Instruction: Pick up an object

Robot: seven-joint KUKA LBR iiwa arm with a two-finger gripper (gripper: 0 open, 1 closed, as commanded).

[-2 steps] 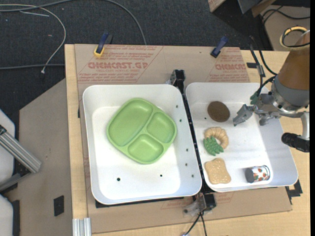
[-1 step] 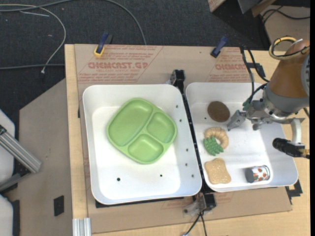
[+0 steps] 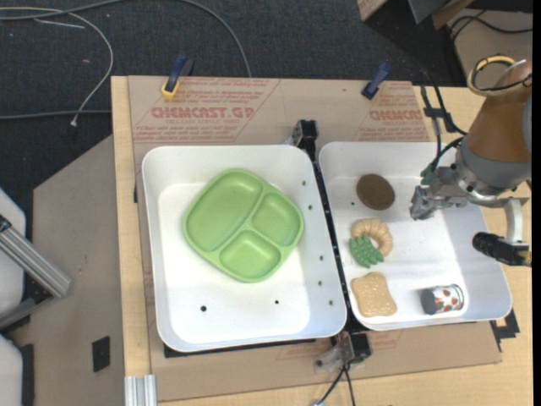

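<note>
The right bin (image 3: 490,299) holds a round brown cookie-like disc (image 3: 374,191), a tan ring with a green spiky piece (image 3: 370,244) on it, a tan bread-shaped slice (image 3: 374,295) and a small can (image 3: 442,299) lying on its side. My gripper (image 3: 425,202) hangs over the upper right part of this bin, just right of the brown disc and apart from it. Nothing shows between its fingers.
The left bin (image 3: 169,252) holds a green divided plate (image 3: 243,224). A black bracket (image 3: 306,132) sits between the bins at the back. Blue clamps (image 3: 177,74) (image 3: 376,80) pin the cardboard base. A black part (image 3: 499,248) juts in at the right bin's edge.
</note>
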